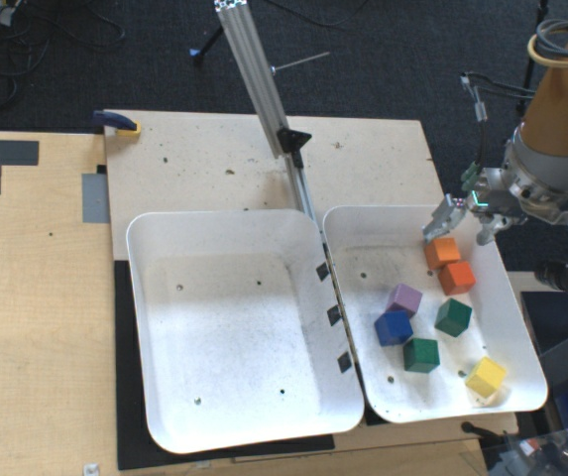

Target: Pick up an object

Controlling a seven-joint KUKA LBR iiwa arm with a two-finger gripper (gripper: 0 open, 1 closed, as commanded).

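The right bin point(521, 365) holds several small blocks: an orange one point(443, 251), a red-orange one point(456, 278), a purple one point(405, 298), a blue one point(393, 326), two dark green ones point(453, 317) point(421, 354) and a yellow one point(486, 377). My gripper point(463, 224) hangs over the bin's far right corner, just above the orange block. Its fingers point(440, 219) are spread apart, open, with nothing between them. The orange block lies below and between the two fingers.
The left bin point(165, 236) sits beside the right one, with a row of black clips along the shared wall. A slanted aluminium bar point(262, 82) rises behind the bins. A blue-handled clamp point(115, 121) lies at the bench's far left corner.
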